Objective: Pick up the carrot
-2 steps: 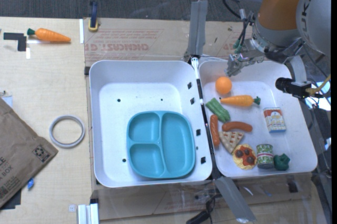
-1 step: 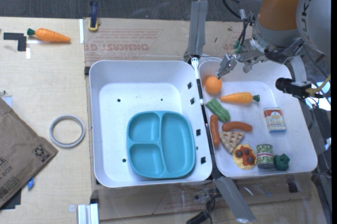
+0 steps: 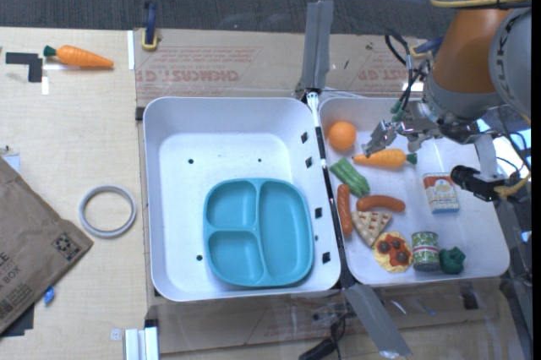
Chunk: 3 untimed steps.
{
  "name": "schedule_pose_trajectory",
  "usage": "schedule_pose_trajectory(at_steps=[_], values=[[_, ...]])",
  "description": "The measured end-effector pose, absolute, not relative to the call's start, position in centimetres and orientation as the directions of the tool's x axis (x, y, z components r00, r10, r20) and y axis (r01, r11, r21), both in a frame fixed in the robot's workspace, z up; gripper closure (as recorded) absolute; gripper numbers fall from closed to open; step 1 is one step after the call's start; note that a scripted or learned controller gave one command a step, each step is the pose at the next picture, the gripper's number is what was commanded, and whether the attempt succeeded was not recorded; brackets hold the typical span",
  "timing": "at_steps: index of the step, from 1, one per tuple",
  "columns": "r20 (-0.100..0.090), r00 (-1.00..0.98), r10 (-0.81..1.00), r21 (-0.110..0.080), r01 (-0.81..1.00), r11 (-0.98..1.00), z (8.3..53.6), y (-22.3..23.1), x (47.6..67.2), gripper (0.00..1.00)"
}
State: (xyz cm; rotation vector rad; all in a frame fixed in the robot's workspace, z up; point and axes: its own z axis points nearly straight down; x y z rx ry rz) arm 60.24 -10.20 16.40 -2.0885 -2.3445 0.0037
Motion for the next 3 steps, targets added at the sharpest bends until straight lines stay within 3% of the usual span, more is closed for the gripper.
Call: schedule_pose_trajectory(at_steps=[1,2,3], values=[[-0.001,-0.123,0.992,-0.001,0.992,0.123,9.2,-13.4,61.6,0.00],[-0.001,-0.121,0.993,0.001,0.993,0.121,10.1,-13.5,61.6,1.00],[-0.001,-0.145,0.989,0.000,0.989,0.145,19.2,-5.7,65.5,1.00]])
